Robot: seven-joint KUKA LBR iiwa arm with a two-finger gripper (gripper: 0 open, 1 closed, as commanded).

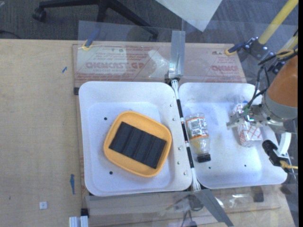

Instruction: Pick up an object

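Arm (284, 91) is reaching in from the right and hanging over the right-hand bin (222, 169), its orange band bright above the wrist. Down at its tip, the gripper (248, 119) is sitting right on top of a crumpled, clear-wrapped packet with a red check pattern (249, 134), which is lying in the far right part of that bin. The packet is showing directly beneath the tool and slightly toward me, touching it or very nearly so. Whether anything is actually being gripped, I cannot tell; wrapper and wiring are hiding the tip.

Away from the tool, toward the divider between the bins, a small plastic bottle with a black cap (198, 136) is lying on its side, its long axis running along the divider, cap pointing toward me. It is lying well apart from the gripper. Further out still, in the left bin (94, 103), an orange tray holding a dark ridged block (138, 144) is resting tilted.

I am judging the packet to be the target, since it is by far the nearest thing.
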